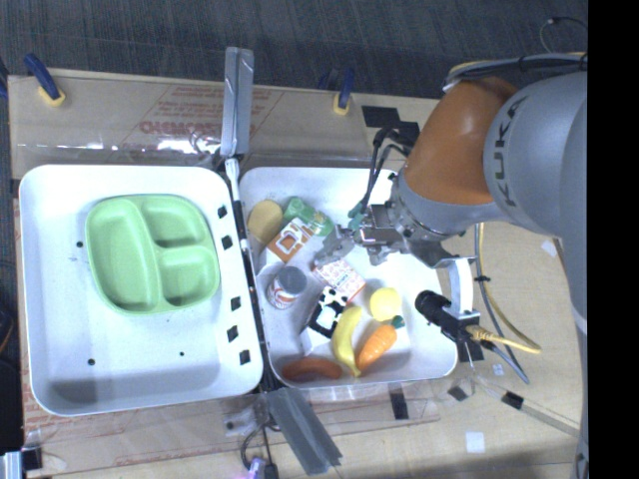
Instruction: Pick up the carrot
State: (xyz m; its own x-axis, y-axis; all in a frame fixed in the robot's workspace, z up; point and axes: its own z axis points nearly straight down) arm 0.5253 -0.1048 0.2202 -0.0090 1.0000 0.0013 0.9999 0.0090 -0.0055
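The carrot is orange with a small green top. It lies in the right bin near the front wall, beside a banana and just below a lemon. My gripper hangs over the middle of the right bin, behind the carrot and well apart from it. The bulky grey and orange wrist covers much of the gripper from above. Nothing can be seen held in it.
The right bin also holds a reddish sausage, a small can, an orange carton, a patterned packet, a green item and a tan round item. A green divided plate sits in the left bin.
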